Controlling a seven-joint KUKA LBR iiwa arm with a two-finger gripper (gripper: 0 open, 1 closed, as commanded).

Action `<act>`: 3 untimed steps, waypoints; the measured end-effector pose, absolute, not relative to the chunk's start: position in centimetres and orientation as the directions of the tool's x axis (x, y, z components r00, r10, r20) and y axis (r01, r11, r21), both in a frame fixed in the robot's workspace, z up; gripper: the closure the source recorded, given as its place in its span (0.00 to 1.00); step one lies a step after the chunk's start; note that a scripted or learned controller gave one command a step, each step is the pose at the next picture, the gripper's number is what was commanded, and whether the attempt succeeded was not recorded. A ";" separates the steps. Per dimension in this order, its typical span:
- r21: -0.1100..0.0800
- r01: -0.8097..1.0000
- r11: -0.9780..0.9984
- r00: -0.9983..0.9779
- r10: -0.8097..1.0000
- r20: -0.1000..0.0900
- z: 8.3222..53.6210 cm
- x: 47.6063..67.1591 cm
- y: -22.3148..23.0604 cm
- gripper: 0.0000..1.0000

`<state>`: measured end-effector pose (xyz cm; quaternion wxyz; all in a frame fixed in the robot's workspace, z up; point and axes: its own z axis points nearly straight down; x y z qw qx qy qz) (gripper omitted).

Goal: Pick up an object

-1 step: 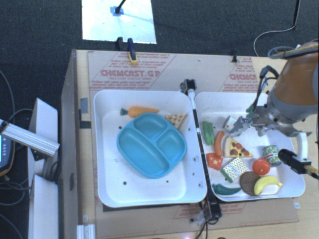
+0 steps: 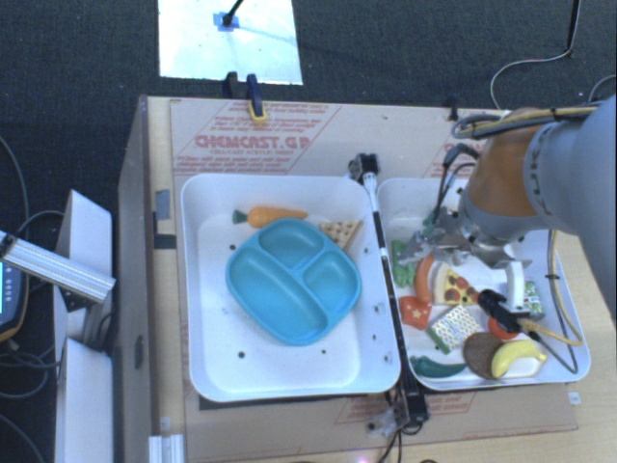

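Gripper at the end of a grey arm with an orange band, reaching in from the right side of the view and hanging low over the right bin, near that bin's left wall. From this overhead slant the wrist covers the working end, so whether the tool is open or closed cannot be told, and nothing can be seen held in it.

Directly beneath and just beside the gripper lie an orange-red toy piece and a toy pizza slice, both resting on the bin floor. These look like the likeliest targets, though which one is meant cannot be told. Close by are a green piece against the left wall, a red piece, a chequered cracker, a green chilli, a brown round cookie and a yellow banana, crowded together toward the bin's near end.

The left bin holds a blue divided plate, with a carrot and a small waffle piece beside its far edge.

Judged from this, the pick is not yet done: every item appears to lie in a bin, and a firm grasp and a lift are yet to be shown.
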<state>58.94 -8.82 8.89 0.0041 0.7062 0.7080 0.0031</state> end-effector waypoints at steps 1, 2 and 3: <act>0.005 1.000 0.004 -0.004 1.000 0.000 18.6 59.9 -5.1 0.00; 0.002 1.000 0.001 -0.001 1.000 -0.001 18.5 61.6 -8.1 0.00; 0.003 1.000 0.001 -0.001 1.000 -0.001 21.2 60.0 -10.9 0.00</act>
